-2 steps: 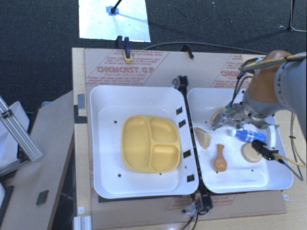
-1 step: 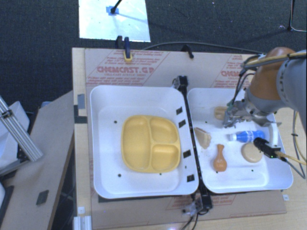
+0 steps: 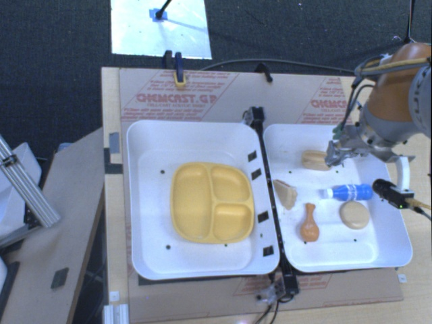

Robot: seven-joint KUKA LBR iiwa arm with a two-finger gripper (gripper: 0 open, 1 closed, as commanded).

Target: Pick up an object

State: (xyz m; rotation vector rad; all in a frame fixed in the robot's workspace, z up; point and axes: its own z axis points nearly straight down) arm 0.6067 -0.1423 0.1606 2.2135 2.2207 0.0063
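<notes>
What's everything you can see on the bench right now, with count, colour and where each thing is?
Divided tray: one, yellow, in the left bin.
Bread-like roll: one, tan, back of the right bin, at the gripper's tip.
Wedge-shaped piece: one, beige, left side of the right bin.
Tube: one, blue and white, middle of the right bin.
Round disc: one, cream, in front of the tube.
Spoon-like object: one, orange, front of the right bin.
Clamp: one, blue and yellow, bench's back edge.
Gripper: one, grey, over the right bin's back.
</notes>
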